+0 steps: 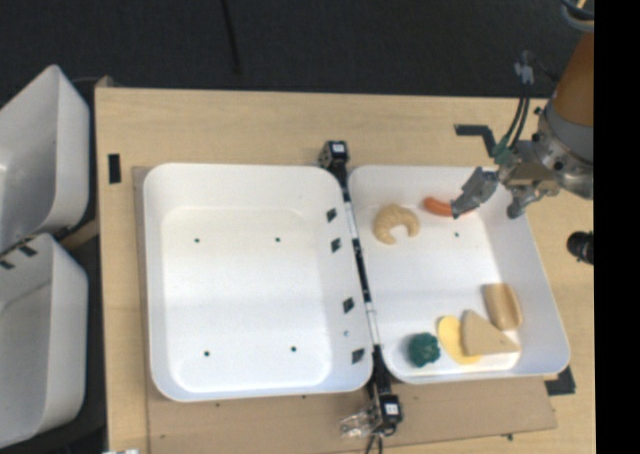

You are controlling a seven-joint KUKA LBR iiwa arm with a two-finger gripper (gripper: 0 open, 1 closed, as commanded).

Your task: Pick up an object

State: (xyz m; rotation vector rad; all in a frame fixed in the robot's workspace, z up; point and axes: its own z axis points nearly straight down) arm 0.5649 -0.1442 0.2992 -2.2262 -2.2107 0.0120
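Observation:
My gripper [493,201] hangs over the back right part of the right bin [520,242] and is open, with nothing between its fingers. Its left fingertip [468,200] is right beside a small orange-red piece [436,206] on the bin floor. A tan croissant [397,223] lies to the left of that piece. Near the bin's front right corner are a brown bread roll [502,305], a beige wedge [487,336], a yellow disc [450,334] partly under the wedge, and a teal lump [424,348].
The left bin [240,272] sits beside the right one, with a black-clipped divider [356,272] between them. The wooden bench [250,122] surrounds both. White chairs [40,162] stand off the left edge.

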